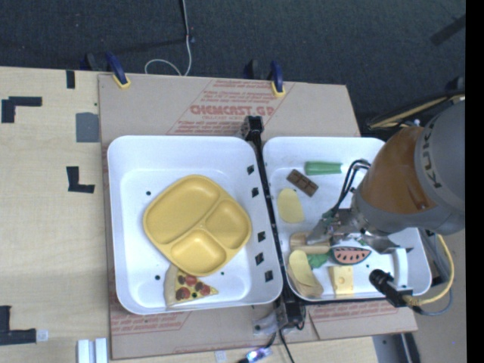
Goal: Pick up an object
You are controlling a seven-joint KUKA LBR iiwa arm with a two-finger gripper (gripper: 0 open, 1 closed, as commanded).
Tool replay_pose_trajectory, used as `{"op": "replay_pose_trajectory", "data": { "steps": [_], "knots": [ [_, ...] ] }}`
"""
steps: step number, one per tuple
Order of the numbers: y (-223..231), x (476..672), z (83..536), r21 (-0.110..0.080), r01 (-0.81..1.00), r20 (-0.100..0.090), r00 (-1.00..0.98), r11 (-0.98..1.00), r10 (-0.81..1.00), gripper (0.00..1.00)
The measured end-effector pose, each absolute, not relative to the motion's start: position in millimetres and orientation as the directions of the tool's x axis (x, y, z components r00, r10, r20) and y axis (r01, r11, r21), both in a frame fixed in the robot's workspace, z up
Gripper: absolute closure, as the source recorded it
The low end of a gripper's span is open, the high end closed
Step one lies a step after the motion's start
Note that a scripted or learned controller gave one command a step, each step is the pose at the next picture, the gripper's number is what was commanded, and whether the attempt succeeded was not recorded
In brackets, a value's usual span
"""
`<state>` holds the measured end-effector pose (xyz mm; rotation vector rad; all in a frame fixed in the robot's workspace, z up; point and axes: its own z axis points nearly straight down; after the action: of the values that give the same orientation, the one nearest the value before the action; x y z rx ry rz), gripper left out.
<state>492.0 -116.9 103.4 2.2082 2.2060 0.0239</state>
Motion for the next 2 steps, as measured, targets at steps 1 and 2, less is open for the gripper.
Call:
{"op": "replay_pose_trajectory", "data": {
  "steps": [1,2],
  "knots": [
    [-95,588.2,112,0.005,1.0,-0.003,-0.005,0.005,1.0,1.0],
    [-63,608.1,187,0.002,1.0,-0.001,-0.003,0.003,1.0,1.0]
  ]
}}
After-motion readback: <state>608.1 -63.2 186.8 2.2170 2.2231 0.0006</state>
